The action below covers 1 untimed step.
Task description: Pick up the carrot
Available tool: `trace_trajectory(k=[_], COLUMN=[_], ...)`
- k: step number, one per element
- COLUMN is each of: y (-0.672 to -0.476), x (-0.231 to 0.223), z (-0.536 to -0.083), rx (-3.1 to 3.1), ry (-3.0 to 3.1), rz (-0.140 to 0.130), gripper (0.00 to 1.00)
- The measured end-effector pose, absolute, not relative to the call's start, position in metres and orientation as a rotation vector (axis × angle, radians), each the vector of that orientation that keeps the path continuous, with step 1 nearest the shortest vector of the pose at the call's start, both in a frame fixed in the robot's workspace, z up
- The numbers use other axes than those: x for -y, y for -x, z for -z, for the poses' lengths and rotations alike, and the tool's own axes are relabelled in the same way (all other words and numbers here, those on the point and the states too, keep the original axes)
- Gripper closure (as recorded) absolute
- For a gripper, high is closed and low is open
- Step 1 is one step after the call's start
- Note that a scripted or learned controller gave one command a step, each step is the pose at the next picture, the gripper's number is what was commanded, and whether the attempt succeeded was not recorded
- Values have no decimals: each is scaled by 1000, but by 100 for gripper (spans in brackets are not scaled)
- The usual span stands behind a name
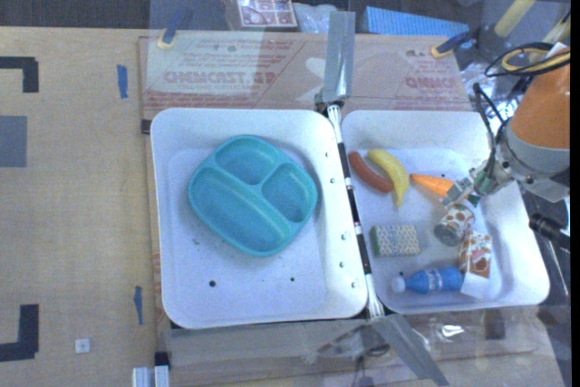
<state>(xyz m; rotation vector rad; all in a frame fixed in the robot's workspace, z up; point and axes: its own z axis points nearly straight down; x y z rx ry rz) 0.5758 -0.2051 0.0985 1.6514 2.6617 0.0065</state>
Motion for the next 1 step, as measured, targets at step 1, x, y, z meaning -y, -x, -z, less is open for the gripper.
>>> trace_trajectory(k=[1], y=[-597], x=[195], z=[-187], rx=[-2481], ry=[-1922], rz=[-1], gripper=[100])
